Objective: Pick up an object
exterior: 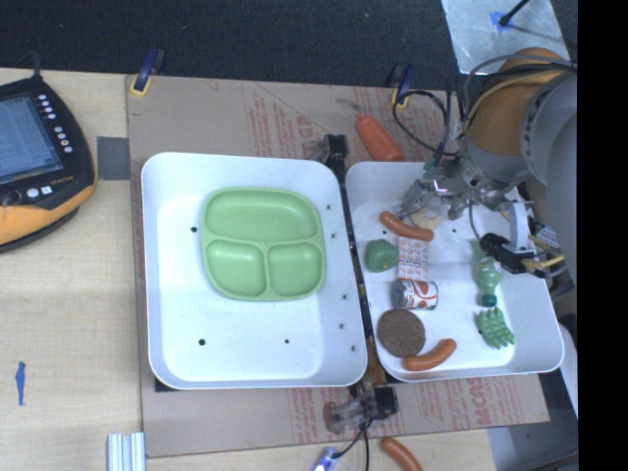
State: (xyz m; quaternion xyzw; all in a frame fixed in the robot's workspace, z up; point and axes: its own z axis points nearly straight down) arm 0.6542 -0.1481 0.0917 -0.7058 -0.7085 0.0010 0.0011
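Gripper [429, 196] low in right bin [549, 353], just above hot dog [405, 226] — fingers apparently apart, nothing clearly between them

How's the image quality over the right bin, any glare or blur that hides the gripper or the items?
Camera view: lighting is even and soft, with only faint shadows along the rim of the right bin. The white floor looks bright, yet the hotdog and can stay readable. The gripper looks slightly soft and cluttered by cables, so its finger detail is unclear.
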